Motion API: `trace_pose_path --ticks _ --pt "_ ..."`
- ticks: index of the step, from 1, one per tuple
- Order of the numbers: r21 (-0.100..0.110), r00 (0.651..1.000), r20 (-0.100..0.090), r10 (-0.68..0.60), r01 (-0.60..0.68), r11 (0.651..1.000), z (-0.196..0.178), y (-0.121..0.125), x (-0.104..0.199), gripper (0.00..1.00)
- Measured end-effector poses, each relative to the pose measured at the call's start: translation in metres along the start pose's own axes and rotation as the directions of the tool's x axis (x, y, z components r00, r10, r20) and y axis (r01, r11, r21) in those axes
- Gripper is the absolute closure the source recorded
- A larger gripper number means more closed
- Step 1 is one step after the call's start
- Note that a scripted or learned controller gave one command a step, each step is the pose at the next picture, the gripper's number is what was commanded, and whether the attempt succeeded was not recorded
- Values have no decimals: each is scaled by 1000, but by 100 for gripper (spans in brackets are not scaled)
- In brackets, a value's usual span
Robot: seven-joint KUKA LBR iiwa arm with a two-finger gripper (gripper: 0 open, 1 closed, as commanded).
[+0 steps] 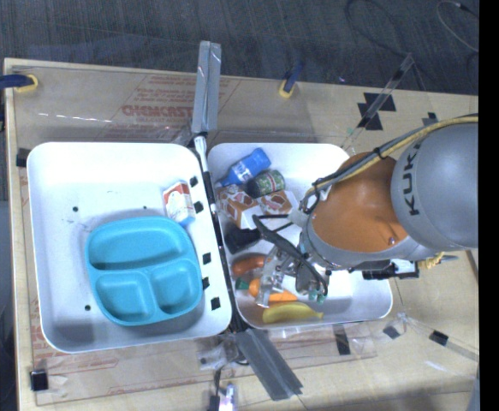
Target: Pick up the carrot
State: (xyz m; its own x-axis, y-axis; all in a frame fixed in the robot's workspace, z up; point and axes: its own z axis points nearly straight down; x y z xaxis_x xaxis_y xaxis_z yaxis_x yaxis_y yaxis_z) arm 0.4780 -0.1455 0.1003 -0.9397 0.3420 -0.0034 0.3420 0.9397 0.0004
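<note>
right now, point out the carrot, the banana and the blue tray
carrot (pixel 282 298), camera view, on its orange middle, beside the claw
banana (pixel 292 313), camera view, on its yellow middle, along the right bin's near wall
blue tray (pixel 144 268), camera view, on the ridge between its compartments, left bin

The orange carrot (pixel 281 298) lies flat near the right bin's (pixel 377 302) front edge.

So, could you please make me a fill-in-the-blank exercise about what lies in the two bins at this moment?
1. The blue tray lies in the ____ bin.
2. The claw hangs over the ____ bin, close to the carrot.
3. The banana lies along that bin's ____ wall.
4. The tray has ____ compartments.

Missing words: left; right; near; three
</note>
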Motion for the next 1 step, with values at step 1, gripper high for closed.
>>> trace_pose_path --ticks 1 --pt "0 998 1 68 -68 998 -124 49 17 100"
